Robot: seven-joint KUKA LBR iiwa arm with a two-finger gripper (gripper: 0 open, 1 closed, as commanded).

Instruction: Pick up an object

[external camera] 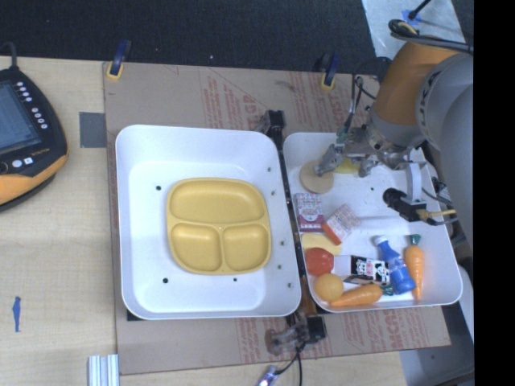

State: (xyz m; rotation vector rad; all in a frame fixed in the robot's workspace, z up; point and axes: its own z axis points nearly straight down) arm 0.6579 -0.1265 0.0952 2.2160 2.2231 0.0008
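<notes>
So far nothing is lifted: my tool sits low at the upper left of the right bin, just beside the tan disc. Whether it is apart or together I cannot tell. Grasp and lift remain.

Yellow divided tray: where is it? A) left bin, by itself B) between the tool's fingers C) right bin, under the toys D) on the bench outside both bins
A: the yellow divided tray lies flat in the left bin, while the toys such as the orange carrot are in the right bin.
</notes>
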